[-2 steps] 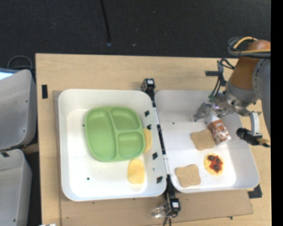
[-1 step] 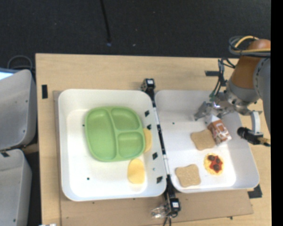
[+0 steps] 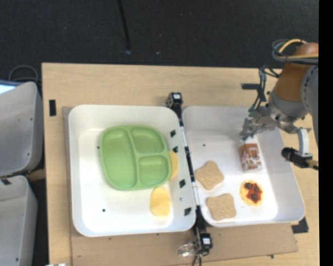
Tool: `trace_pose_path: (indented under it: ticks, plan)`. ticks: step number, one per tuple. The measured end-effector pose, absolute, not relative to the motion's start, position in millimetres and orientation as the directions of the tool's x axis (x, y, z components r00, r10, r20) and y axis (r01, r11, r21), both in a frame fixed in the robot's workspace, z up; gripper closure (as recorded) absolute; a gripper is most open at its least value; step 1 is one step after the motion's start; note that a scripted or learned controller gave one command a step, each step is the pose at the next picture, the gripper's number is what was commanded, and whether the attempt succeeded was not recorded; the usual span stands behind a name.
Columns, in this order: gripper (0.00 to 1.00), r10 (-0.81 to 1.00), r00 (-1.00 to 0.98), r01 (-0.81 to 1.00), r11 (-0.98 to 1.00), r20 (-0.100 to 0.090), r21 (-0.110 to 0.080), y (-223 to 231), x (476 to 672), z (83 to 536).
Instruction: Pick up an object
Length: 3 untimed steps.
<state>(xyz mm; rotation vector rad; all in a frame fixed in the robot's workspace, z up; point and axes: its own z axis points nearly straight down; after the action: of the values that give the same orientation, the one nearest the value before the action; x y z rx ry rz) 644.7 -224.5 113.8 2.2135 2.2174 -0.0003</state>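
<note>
two shallow white bins sit side by side on the wooden worktop (image 3: 222, 79) in the camera view. the left bin (image 3: 86, 204) holds a green divided plate (image 3: 135, 157) lying flat near its middle, a pale yellow oval piece (image 3: 160, 201) just below the plate's lower right corner, and a thin yellow piece (image 3: 174, 164) tucked against the plate's right edge, partly hidden by it.

the right bin (image 3: 213, 123) holds four things: a small brown-and-white packet (image 3: 250, 155) near the middle right, a round slice of bread (image 3: 209, 175) left of centre, a squarer slice of bread (image 3: 221, 206) below it, and a small yellow disc with red and dark spots (image 3: 252, 193) beside the squarer slice. none of these touch each other.

the grey arm with its orange band (image 3: 291, 87) reaches in from the right over the right bin's upper right part. the claw (image 3: 250, 127) hangs just above the packet, and whether it touches the packet cannot be told. the claw is too small and blurred to tell its state.
</note>
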Motion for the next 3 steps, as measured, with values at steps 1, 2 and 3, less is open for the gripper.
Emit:
trace_pose_path:
  ticks: [1, 2, 3]
  plan:
    - [1.00, 1.000, -0.003, 1.000, 0.003, -0.002, 0.005, -217, 641.8, 166]
    - [1.00, 1.000, -0.004, 1.000, 0.004, -0.002, 0.006, -218, 645.1, 210]
    - [1.00, 1.000, -0.006, 1.000, 0.006, -0.002, 0.004, -220, 645.9, 233]
